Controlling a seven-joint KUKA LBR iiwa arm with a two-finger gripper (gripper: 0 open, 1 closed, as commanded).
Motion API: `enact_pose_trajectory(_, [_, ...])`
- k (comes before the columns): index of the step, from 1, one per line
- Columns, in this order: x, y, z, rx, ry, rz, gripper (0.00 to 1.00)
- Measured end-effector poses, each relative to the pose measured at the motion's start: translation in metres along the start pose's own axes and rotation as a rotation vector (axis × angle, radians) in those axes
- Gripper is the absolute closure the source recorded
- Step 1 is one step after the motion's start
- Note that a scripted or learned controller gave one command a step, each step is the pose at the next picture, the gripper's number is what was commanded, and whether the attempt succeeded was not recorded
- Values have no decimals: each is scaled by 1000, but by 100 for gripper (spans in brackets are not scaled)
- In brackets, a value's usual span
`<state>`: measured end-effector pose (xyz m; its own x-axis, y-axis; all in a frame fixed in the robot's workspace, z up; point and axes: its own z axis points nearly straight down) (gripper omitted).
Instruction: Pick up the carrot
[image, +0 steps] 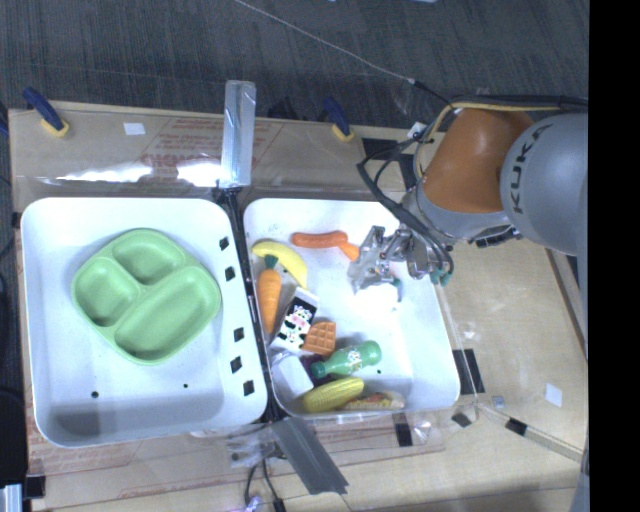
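The carrot (270, 296) is orange and lies lengthwise near the left wall of the right bin (425, 300), just below a yellow banana (281, 259). My gripper (377, 283) hangs over the bin's upper right part, about a hand's width right of the carrot and apart from it. Its fingers are spread open with nothing between them. An orange sausage (323, 240) lies just left of the gripper.
Below the carrot sit a cow-print carton (296, 323), a waffle (320, 338), a green bottle (346, 360), a corn cob (333, 395) and a white cup (292, 375). The left bin (60, 400) holds a green divided plate (147, 293).
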<state>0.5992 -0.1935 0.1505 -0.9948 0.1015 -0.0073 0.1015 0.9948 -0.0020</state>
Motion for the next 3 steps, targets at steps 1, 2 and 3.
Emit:
enact_pose_trajectory(1, [47,-21,58,-3,7,-212,100])
enact_pose_trajectory(2, [-61,-10,56,-1,0,-410,100])
enact_pose_trajectory(3, [-58,-12,57,-2,11,-409,0])
